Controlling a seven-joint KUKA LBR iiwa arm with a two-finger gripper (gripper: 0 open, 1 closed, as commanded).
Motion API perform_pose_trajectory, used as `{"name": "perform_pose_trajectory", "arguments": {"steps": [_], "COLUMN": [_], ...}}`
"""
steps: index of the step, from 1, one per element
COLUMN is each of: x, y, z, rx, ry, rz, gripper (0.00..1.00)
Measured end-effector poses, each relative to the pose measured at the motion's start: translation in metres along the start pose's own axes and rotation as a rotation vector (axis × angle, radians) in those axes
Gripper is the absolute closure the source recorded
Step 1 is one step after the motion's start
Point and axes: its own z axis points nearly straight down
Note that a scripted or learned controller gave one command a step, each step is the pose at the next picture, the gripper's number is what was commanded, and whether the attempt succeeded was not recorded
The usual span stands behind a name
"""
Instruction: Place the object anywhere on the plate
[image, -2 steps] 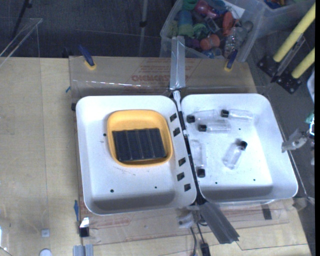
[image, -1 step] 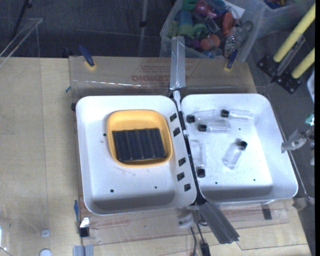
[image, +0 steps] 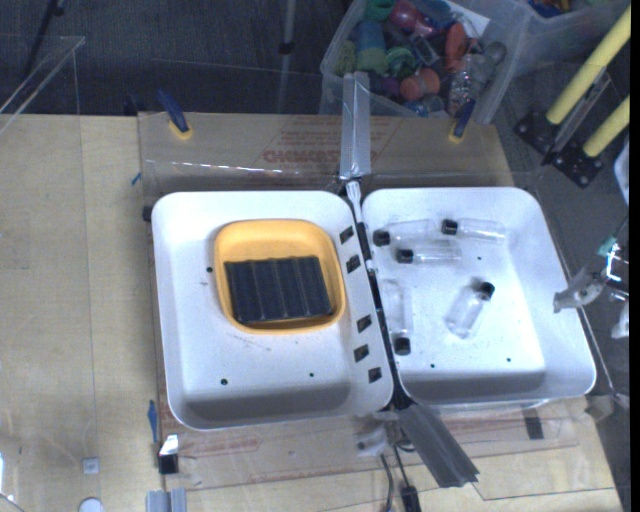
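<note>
Grey gripper (image: 600, 280) (whether apart or together, I cannot tell) hangs beside the right bin's (image: 520, 375) edge.

Gripper (image: 612, 268) cut off at right edge; fingers unreadable

The two shallow white plastic bins (image: 190, 390) looked smooth with a dull sheen. The yellow plastic plate (image: 275, 240) seemed glossy, its dark ribbed insert (image: 277, 288) matt. At three o'clock lay clear glassy vials with black caps (image: 466, 310). The pale wooden bench (image: 70, 300) appeared matt.
</note>
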Motion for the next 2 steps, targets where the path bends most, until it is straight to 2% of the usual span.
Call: {"name": "perform_pose_trajectory", "arguments": {"steps": [2], "x": [-0.0041], "y": [0.0005], "z": [-0.0017], "rx": [-0.003], "ry": [0.000], "rz": [0.095], "gripper": [0.00]}}
